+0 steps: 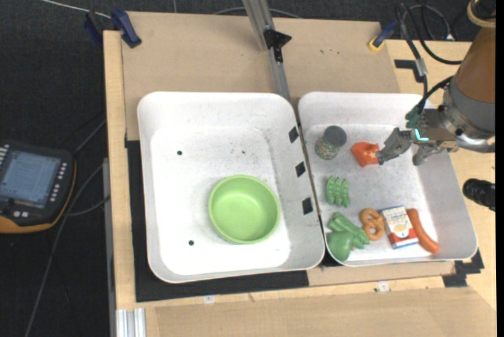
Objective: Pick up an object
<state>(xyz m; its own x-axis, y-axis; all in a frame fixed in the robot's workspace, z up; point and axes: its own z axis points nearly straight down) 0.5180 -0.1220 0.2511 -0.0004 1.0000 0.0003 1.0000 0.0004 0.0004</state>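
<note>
Hovering over my right white bin [465, 225], the two-finger gripper [407, 146] spreads its fingers, nothing between them, one fingertip [388, 154] just beside the small orange plastic block [364, 153], a likely target (easy reach from the right). Grey arm [472, 103] enters low from that side, wrist angled left and down.

Two bins [157, 119], one bowl [244, 208], seven small items [365, 153].
</note>
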